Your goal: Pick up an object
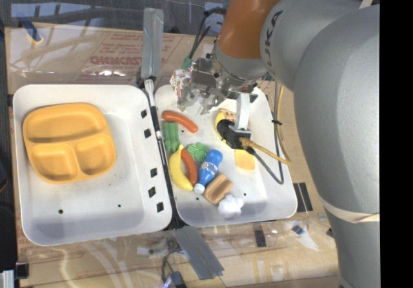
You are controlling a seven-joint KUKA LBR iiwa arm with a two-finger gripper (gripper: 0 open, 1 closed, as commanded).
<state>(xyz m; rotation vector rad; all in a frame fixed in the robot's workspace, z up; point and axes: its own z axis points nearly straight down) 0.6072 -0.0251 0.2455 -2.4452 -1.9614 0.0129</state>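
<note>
- Camera view: gripper [193, 96] low at far end of right bin [284, 196], over crinkled wrapper [179, 79]; finger state impossible to tell.
- Nearest pickable: sausage [180, 121], just beside.
- Risk: closing on bin floor, or nudging sausage against green toy [171, 136].

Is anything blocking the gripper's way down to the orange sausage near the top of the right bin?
Nothing visible lies between them. The gripper hangs just above the orange sausage, whose top is bare; the green vegetable sits below it in the camera view, beside the divider.
</note>
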